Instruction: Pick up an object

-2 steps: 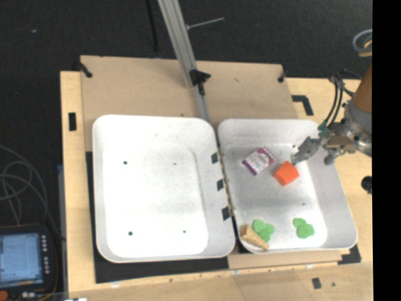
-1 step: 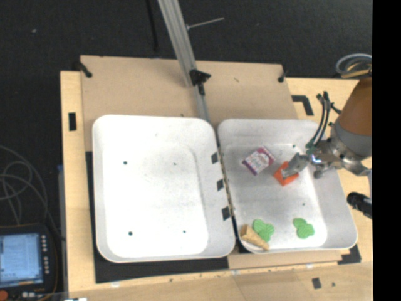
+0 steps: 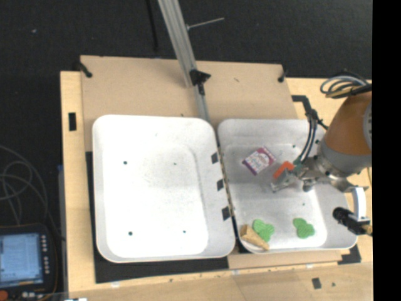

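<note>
Camera view looked down on tan wooden counter [image 3: 144, 86] carrying two shallow white plastic bins. Left white bin [image 3: 156, 187] sat at 9 o'clock, right white bin [image 3: 250, 137] at 3 o'clock, touching along their shared edge. Grey arm with orange band [image 3: 348, 133] reached in from 3 o'clock. Claw [image 3: 280, 179] hovered low over middle of right bin, orange part on it; can't tell if clenched or released, nothing clearly between its tips. Small purple-and-white packet [image 3: 257, 160] lay just beside claw at its 10 o'clock, apart from it. Green leafy toy [image 3: 264, 231] and tan wedge [image 3: 254, 236] sat touching at bin's 6 o'clock edge; second green toy [image 3: 304, 228] nearby toward 4 o'clock.
</note>
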Tool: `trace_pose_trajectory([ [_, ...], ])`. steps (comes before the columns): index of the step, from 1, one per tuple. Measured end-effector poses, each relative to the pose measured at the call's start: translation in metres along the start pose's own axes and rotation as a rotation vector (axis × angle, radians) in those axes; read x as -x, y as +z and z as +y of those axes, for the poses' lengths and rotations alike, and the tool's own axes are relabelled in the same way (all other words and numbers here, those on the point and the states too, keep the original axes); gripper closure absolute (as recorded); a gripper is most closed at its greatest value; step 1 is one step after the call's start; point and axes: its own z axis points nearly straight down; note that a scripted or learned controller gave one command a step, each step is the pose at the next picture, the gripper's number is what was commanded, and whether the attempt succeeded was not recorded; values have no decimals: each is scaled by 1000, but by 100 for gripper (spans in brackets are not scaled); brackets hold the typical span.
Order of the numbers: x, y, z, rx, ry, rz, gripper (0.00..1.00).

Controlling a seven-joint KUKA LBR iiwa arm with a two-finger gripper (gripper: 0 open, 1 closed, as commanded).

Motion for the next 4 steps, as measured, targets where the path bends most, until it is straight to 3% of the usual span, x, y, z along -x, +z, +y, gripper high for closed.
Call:
trace_pose_trajectory([
  [1,1,-15,3,10,8,-1,100],
  [3,-3,-91,7,11,-5,-1,100],
  [4,-47,-96,8,7,-8,2,100],
])
